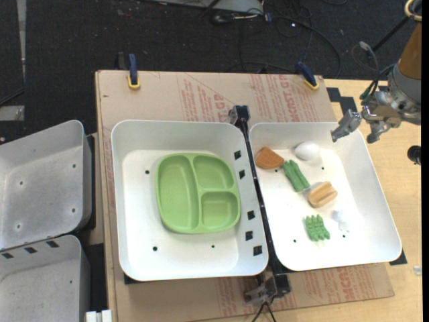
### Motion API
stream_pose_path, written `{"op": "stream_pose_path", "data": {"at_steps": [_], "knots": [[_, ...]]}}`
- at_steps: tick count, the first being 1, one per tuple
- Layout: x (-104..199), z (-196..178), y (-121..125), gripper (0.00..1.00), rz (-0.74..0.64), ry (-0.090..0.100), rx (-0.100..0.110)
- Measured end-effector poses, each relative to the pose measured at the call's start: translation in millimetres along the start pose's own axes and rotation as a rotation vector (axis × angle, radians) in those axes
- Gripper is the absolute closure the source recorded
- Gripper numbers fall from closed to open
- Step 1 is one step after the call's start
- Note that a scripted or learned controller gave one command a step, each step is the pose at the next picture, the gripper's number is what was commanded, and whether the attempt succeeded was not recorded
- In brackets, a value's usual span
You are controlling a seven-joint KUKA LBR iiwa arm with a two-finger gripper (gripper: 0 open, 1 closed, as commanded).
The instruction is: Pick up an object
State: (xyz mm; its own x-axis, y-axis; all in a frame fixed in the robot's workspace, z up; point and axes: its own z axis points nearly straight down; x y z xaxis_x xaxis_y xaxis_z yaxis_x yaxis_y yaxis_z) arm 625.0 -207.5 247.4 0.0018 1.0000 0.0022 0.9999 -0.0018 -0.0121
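Green divided plate (pixel 198 193) fills the left bin (pixel 127 180); gripper (pixel 357 126) hangs spread, grasping nothing.

A: Arm position?
B: Upper right of the frame, entering from the right edge, wrist angled down-left.
A: Claw (pixel 356 127)?
B: Two fingers spread apart, tips pointing down-left, nothing between them.

Left bin (pixel 127 200): divided plate (pixel 198 193), centred. Right bin (pixel 375 200): bread slice (pixel 269 158) at far left corner; egg (pixel 308 151) just right of it; bean pod (pixel 295 176) in front; bread roll (pixel 322 194) centre; ridged vegetable (pixel 317 227) nearer front edge.
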Motion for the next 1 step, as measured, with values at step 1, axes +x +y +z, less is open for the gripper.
{"op": "stream_pose_path", "data": {"at_steps": [1], "knots": [[0.8,-8.3,2.5,0.0,-0.003,-0.003,-0.013]]}}
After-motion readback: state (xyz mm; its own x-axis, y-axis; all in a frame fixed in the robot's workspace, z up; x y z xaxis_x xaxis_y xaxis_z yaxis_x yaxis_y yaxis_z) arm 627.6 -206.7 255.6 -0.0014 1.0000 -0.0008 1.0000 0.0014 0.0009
